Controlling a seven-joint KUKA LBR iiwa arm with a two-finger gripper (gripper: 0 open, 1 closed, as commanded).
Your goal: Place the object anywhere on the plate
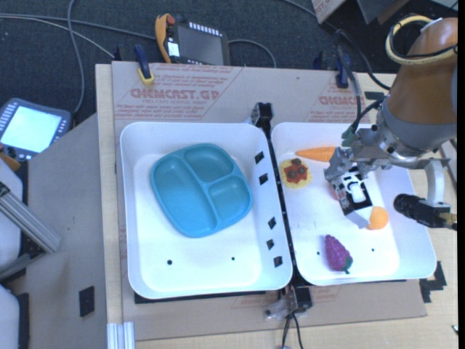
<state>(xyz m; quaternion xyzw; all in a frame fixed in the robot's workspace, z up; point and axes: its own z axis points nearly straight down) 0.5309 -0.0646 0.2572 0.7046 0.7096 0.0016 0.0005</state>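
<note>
Broadly, the pale wooden worktop [189, 86] carries two shallow white bins side by side, the left bin [138, 195] and the right bin [407, 257] meeting along a black divider. Reaching in from the right, the grey arm with its orange upper section [425, 71] hangs over the right bin. A light blue plastic plate with three compartments [201, 188] lies in the left bin, a little toward its upper half, with nothing on it. In the right bin, an orange toy carrot [317, 153] lies near the top edge, beside a small round yellow piece with red topping [296, 173] close to the divider. A purple bunch of toy grapes [336, 253] sits near the bottom edge. A small orange rounded piece [378, 217] rests just beside the end effector [354, 198], which points down at the bin floor; its fingers are probably apart, though I cannot tell from this angle, and nothing shows between them.
</note>
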